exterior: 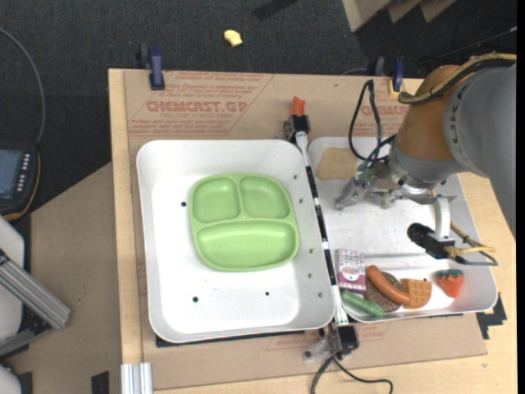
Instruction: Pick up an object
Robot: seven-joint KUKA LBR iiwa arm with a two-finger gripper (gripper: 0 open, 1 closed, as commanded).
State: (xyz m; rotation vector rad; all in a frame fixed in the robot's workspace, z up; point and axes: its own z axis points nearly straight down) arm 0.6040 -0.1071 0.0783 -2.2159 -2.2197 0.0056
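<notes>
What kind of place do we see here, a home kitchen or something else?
Probably a robotics lab, not a kitchen. Two white bins sit on a board held by blue clamps, a grey and orange robot arm reaches in, and the food looks like plastic toys.

- White bins [164, 220]
- Pale green divided plate [243, 222]
- Purple-and-white carton [351, 269]
- Red-brown sausage [385, 286]
- Orange waffle [417, 292]
- Grey arm [484, 121], orange band [426, 125]
</notes>
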